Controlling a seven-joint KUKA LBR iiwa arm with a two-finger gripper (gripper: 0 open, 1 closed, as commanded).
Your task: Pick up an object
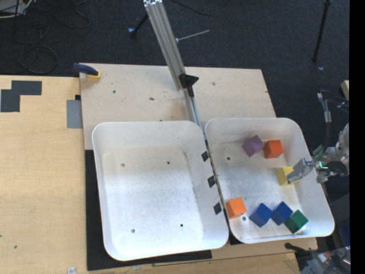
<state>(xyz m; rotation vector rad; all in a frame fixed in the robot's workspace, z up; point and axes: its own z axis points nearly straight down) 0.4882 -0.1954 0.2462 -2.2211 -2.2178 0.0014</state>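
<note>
Jaws (296, 173), state unclear, right against yellow block (283, 176) near right bin (319, 210) edge.

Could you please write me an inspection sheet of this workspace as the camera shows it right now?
Surface: wooden bench bearing a left bin and a right bin.
Job's things: in the right bin, purple cube, orange cube, yellow cube, second orange cube, two blue cubes, green cube.
Clutter: blue-and-yellow clamp at the bench's far left corner.
Grippers: claw beside the yellow cube; grip unclear.
Cables: dark cables on the floor.
Surroundings: slanted aluminium rail, dark carpet.
</note>
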